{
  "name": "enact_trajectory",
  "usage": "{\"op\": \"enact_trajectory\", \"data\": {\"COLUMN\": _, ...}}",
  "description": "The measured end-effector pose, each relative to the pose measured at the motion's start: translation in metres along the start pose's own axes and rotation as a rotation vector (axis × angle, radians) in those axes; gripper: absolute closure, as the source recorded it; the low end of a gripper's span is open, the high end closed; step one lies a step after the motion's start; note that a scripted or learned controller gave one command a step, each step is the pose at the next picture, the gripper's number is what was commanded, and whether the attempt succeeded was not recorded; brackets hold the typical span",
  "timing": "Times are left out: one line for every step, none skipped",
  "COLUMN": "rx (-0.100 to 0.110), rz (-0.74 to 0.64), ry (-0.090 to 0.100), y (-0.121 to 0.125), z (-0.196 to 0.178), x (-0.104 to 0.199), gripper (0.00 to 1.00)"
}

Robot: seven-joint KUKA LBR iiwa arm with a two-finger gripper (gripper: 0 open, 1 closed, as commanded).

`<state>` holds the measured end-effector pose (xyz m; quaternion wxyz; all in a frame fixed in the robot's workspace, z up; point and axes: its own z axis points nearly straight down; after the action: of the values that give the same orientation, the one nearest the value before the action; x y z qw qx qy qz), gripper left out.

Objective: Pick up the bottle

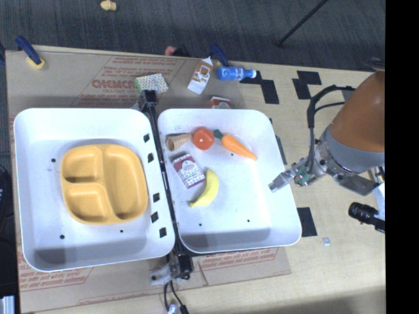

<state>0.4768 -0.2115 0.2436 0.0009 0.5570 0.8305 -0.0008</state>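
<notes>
The bottle (pixel 233 74), blue and lying on its side, is found on the bench beyond the right bin's (pixel 278 205) far rim, not in either bin, while the gripper (pixel 283 180) is poised over that bin's right wall, its state impossible to tell. A descent from here could be wasted on the carrot (pixel 237 147) or banana (pixel 205 190), and a round bottle could be rolled away by a glancing touch. The bench (pixel 340 273) is covered in tan board with black tape squares, with dark carpet (pixel 196 12) beyond

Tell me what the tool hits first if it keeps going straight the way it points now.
The tool points leftward over the right bin's rim. Straight on, the banana looks like the first thing in line. Its height above the bin is unclear, so it might pass over.
</notes>
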Motion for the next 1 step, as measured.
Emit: {"op": "enact_trajectory", "data": {"rx": 0.002, "rz": 0.414, "ry": 0.002, "y": -0.0001, "z": -0.0125, "x": 0.0003, "gripper": 1.0}}
